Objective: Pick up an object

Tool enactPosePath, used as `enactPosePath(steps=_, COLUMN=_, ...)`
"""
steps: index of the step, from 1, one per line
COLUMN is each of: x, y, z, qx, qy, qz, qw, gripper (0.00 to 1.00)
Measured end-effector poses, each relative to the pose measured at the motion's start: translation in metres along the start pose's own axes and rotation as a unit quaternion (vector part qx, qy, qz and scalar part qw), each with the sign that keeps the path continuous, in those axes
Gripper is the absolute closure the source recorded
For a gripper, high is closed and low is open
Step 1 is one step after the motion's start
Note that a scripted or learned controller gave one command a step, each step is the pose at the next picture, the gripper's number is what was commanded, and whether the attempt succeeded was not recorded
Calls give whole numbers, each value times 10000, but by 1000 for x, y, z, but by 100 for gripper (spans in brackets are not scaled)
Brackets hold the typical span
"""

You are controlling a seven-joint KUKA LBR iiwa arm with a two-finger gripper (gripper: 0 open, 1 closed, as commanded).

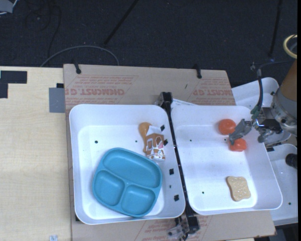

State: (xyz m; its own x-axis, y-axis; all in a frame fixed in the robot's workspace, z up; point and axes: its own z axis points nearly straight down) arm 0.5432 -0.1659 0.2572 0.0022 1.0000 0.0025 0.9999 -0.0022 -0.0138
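The claw (239, 133) reaches in over the right bin (210, 205) near its right wall, a grey finger (239, 129) slanting down between two red-orange pieces; whether it is spread or pinching cannot be told from this angle. The upper piece, a tomato (227, 126), sits just left of the finger and seems to touch it. The lower, smaller red piece (238, 145) lies right under the fingertip, touching or nearly so; nothing is plainly gripped. A toast slice (239, 188) lies flat near the bin's front right corner, well apart from the claw. The middle and left of this bin's floor are bare white, giving open room. In the left bin (80, 134) a blue plate (127, 182) with three wells fills the front, and a small brown-and-white packet (154, 146) sits just behind it by the dividing wall. Both bins rest on cardboard (140, 84) on the desk (25, 149).
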Motion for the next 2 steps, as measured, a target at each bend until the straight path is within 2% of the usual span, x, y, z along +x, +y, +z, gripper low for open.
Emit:
enactPosePath(steps=1, x=0, y=2, z=-7, qx=-63, qy=-14, qz=-11, qw=10000, gripper=0)
enactPosePath(steps=2, x=0, y=3, z=36, qx=-37, qy=-5, qz=-9, qw=10000, gripper=0)
